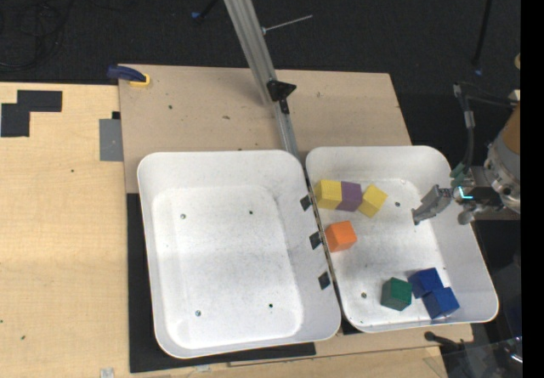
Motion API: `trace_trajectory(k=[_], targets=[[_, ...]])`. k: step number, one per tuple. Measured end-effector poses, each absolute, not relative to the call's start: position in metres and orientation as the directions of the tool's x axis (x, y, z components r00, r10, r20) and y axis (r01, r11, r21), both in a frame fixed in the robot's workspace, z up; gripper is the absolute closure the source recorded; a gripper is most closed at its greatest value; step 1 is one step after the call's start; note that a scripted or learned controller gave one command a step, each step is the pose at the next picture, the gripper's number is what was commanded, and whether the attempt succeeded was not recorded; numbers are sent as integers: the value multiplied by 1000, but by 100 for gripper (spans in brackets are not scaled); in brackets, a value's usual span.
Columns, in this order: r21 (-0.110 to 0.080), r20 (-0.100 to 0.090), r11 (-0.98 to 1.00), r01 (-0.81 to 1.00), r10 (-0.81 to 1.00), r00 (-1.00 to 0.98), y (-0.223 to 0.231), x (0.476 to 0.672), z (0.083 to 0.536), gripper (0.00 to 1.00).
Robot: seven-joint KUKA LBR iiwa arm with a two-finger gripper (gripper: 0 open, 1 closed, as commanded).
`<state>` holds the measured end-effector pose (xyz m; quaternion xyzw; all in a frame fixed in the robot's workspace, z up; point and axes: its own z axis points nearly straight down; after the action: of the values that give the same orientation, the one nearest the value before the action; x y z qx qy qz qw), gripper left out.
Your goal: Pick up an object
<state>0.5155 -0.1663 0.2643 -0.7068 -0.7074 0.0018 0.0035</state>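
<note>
the wooden surface [212, 109] carries two shallow white bins side by side. the left bin [161, 177] is a smooth, rounded-corner tray with a speckled floor and a few small dark dots. just beside it, the right bin [374, 160] has the same glossy plastic look and holds all the blocks. at its 11 o'clock sit three in a row, touching: a yellow cube [328, 193], a purple cube [349, 196] and a tilted yellow block [371, 200]. below them, toward 9 o'clock, lies an orange cube [341, 235], apart from the row. at 5 o'clock a dark green block [395, 293] rests just beside a blue block [433, 291] made of two stepped cubes. all look matte with hard edges. the gripper [438, 205] hangs over the bin's 3 o'clock rim; whether the jaws are spread or closed cannot be told, and nothing shows between them. a ribbed metal rail [251, 36] slants up from between the bins.
</note>
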Motion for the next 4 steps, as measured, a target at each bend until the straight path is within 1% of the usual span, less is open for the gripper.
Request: trace_trajectory(k=[1, 2, 3, 4], targets=[[-3, 1, -2, 1000, 1000, 2, -167, 516, 266, 0], [-8, 2, -1, 1000, 1000, 1, -176, 517, 217, 0], [-9, 3, -1, 1000, 1000, 1, -182, 517, 155, 0], [-6, 3, -3, 1000, 1000, 3, -178, 521, 94, 0]])
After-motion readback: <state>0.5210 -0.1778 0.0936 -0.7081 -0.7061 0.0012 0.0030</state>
